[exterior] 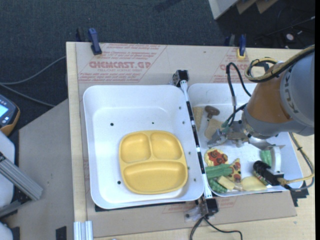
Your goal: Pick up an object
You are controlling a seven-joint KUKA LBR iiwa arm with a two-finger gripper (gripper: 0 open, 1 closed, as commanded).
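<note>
**Gripper low in right bin, toys toward front edge**

The gripper (pixel 226 134) sat low in the right bin (pixel 220 90), approx. mid-bin near the divider w/ the left bin (pixel 100 134). Finger state: can't tell, wrist blocked it. Nearest pickable thing, the pizza toy (pixel 216 157), lay just beside the gripper toward the bin's front edge; green bean (pixel 218 171) past that, long axis running roughly across the bin. The yellow plate (pixel 152 161) was well apart in the left bin.

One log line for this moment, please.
arm: over right white bin | gripper: low above toy food | yellow divided plastic plate: left bin, untouched
</note>
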